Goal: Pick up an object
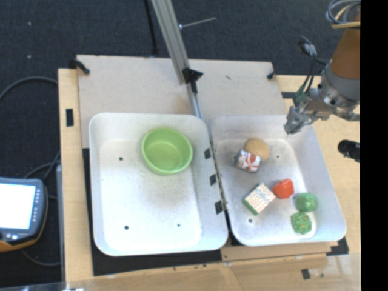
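The tool (294,121) hangs over the right bin's (327,223) far rim, its grip state impossible to tell, above the egg (257,147), can (247,160), box (259,198), tomato (283,189) and two green pieces (303,213). A clean pick likely means dropping straight onto one separated item. A bowl (167,151) sits in the left bin (109,223) on the tan counter (70,162), over dark carpet (36,35).

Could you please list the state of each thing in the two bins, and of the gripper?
green bowl: upright in the left bin.
tan ball: touching the red-and-white object.
patterned box: lying flat.
red object: beside the box.
two green objects: side by side.
gripper: over the right bin's far corner.
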`<state>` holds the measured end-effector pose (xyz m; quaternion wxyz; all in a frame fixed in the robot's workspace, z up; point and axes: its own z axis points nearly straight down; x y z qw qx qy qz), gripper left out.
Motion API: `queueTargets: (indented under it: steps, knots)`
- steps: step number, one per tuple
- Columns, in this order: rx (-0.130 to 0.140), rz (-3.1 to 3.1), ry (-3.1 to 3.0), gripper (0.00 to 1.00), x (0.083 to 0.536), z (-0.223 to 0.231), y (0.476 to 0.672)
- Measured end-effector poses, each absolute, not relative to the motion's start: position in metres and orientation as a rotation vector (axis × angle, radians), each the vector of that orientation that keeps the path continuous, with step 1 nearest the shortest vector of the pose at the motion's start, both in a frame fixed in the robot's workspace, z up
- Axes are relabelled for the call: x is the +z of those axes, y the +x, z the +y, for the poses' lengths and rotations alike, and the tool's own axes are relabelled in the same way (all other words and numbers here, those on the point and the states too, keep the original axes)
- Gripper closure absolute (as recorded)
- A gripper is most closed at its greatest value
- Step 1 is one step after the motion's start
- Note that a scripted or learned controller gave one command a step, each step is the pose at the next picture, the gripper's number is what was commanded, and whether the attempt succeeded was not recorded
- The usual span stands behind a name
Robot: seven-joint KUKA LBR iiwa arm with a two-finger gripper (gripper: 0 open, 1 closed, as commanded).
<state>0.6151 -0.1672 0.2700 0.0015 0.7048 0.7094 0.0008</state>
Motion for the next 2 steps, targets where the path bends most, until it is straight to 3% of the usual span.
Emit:
queueTargets:
  steps: [2]
  knots:
    - [0.000, 2.231, 2.214, 1.00, 0.267, -0.052, 0.628]
